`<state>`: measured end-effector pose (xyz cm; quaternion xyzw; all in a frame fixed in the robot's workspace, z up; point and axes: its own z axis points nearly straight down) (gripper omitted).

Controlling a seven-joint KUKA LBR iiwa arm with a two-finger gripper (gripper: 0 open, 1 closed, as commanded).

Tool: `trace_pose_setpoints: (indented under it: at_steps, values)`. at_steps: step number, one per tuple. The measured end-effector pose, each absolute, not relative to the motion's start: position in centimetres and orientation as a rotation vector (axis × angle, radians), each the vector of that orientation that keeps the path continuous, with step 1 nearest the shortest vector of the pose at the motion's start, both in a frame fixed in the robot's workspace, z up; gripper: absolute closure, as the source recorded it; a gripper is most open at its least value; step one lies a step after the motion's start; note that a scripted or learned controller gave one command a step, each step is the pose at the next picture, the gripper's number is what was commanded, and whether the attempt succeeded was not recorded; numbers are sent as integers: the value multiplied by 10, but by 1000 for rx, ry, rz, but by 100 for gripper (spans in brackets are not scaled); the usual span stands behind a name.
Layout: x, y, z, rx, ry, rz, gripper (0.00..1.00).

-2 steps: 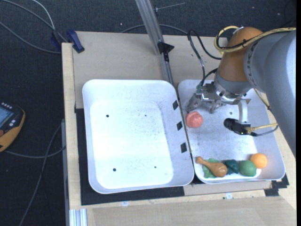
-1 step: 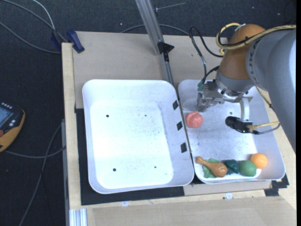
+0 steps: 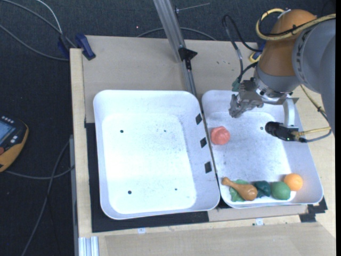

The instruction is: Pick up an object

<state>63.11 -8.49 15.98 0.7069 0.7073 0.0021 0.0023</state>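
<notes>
Toys (image 3: 261,188) lying at right bin's (image 3: 309,164) near edge w/ nothing picked yet; gripper (image 3: 237,106) hovering over far end, grip state unclear.

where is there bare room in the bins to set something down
The left bin has bare floor from wall to wall. In the right bin, the middle is free between the pink ball and the near-edge cluster: drumstick, green ball, orange ball. The gripper crowds the far end.

Bright, even overhead light here, the white bins (image 3: 144,153) nearly washed out left of the gripper (image 3: 237,108). Shadows fall soft and short beneath it. Focus slightly soft, grainy throughout.
</notes>
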Motion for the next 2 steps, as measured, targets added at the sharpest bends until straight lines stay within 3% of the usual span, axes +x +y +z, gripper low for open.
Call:
trace_pose_setpoints:
  at_steps: [1, 2]
  values:
    - [622, -87, 214, 2218, 2218, 6, 100]
    - [628, -86, 257, 2219, 2220, 5, 100]
